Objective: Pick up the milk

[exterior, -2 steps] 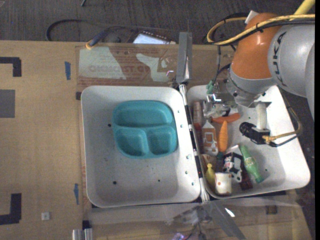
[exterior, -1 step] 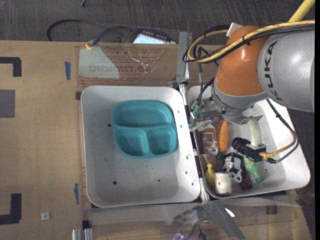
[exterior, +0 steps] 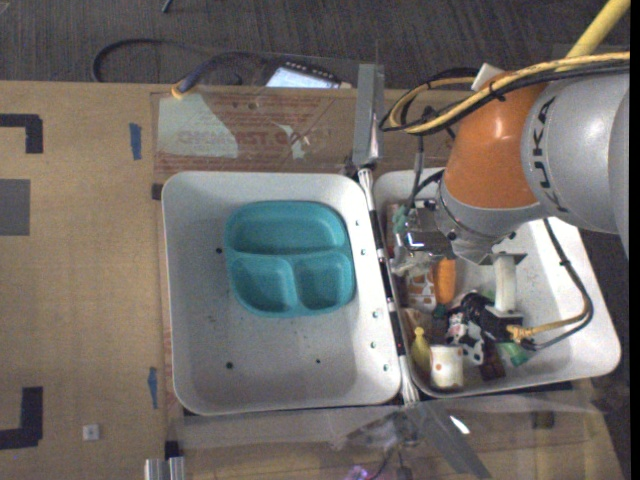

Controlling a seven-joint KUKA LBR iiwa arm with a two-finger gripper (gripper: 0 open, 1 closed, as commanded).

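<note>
Overhead, a slanted view looks down on a brown bench (exterior: 80, 268) bearing two shallow white bins side by side. The left bin (exterior: 185, 298) fills the middle of the frame and holds a teal tray (exterior: 290, 258) with three compartments, lying flat in the bin's upper half. The right bin (exterior: 600, 343) sits at the right of the frame, touching the left bin along a shared edge.

The grey arm (exterior: 590, 158) comes in from the upper right corner and bends downward over the right bin. Its orange band (exterior: 490, 158) bulges above the bin's upper part, and the wrist below it points nearly straight down, hiding much of the bin floor. The gripper (exterior: 415, 248) shows as a bit of bright metal low at the wrist's left side, near the bin's left wall. Whether it is spread or closed cannot be told from this angle, and nothing can be seen held in it.

A cluster of small things lies in the lower left part of the right bin. The milk (exterior: 466, 333), a small black-and-white spotted carton, rests below the wrist and lower right of the gripper, apart from it. A white cup (exterior: 447, 365) stands just below the milk, touching or nearly touching it. A yellow piece (exterior: 421, 346) lies just left of the cup. An orange piece (exterior: 445, 278) stands above the milk, close under the wrist. A green piece (exterior: 515, 353) lies to the milk's right.
</note>
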